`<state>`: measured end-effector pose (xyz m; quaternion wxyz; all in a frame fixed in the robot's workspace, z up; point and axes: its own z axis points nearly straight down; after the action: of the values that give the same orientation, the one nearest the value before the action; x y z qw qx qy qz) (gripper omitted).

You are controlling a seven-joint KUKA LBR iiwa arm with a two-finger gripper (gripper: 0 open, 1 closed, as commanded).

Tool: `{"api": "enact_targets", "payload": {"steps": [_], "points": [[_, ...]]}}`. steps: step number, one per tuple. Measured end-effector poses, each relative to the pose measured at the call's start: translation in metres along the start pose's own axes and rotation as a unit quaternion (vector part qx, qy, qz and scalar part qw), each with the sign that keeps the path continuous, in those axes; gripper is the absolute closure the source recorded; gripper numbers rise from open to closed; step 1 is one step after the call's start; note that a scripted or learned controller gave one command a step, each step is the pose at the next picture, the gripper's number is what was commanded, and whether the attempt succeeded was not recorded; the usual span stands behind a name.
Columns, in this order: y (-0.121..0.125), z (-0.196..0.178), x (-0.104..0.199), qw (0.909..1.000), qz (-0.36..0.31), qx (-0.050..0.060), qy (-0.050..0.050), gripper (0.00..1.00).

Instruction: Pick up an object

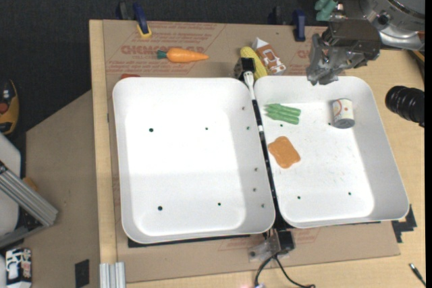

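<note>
Three pieces waited in the right bin (378, 165) as the gripper (322, 75) hung over its far rim; how its fingers stood could not be told. The can (342, 112) lay nearest, the beans (283, 112) and orange slab (284, 152) toward the divider. Best approach: straight down on the can, open floor all round.

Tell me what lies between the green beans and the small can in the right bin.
Nothing: between the green beans and the can the camera view shows bare white floor of the right bin.
</note>
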<state>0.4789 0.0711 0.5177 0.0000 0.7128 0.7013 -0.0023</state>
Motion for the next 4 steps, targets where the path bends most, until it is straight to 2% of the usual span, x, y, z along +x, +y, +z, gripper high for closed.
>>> {"api": "enact_targets", "payload": {"steps": [1,2,3,4], "points": [[0.0,0.0,0.008,1.0,-0.008,-0.001,0.001,0.0],[0.001,-0.011,0.009,1.0,-0.008,-0.003,0.002,1.0],[0.001,-0.011,0.009,1.0,-0.008,-0.002,0.002,0.0],[0.001,-0.022,0.009,1.0,-0.008,-0.004,0.002,1.0]]}}
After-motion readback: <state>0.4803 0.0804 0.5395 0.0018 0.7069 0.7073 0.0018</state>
